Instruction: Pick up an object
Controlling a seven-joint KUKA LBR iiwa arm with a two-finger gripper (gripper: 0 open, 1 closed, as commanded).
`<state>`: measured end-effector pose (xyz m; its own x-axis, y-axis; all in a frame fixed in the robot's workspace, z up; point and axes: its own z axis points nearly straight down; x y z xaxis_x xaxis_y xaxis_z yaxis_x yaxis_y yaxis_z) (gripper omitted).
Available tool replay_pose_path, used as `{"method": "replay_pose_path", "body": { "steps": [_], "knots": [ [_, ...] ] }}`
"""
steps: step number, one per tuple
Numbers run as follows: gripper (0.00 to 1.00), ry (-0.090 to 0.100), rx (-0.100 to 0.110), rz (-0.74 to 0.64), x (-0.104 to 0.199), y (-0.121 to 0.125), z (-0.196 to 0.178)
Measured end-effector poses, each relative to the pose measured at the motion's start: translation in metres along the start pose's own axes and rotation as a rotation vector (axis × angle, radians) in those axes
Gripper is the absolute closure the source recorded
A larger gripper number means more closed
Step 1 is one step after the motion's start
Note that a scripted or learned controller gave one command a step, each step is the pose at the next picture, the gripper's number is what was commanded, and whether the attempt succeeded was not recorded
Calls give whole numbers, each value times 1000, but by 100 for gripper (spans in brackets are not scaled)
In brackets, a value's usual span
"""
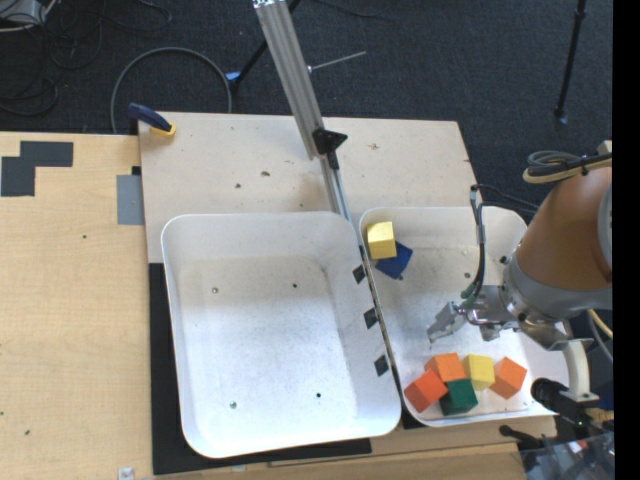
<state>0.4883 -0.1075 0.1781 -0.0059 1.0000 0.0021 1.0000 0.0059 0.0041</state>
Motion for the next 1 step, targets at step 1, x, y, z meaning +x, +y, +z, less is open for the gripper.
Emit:
{"method": "replay_pose_path", "body": {
  "steps": [1],
  "knots": [
    [0,1,5,0,65,39,-12]
  ]
}}
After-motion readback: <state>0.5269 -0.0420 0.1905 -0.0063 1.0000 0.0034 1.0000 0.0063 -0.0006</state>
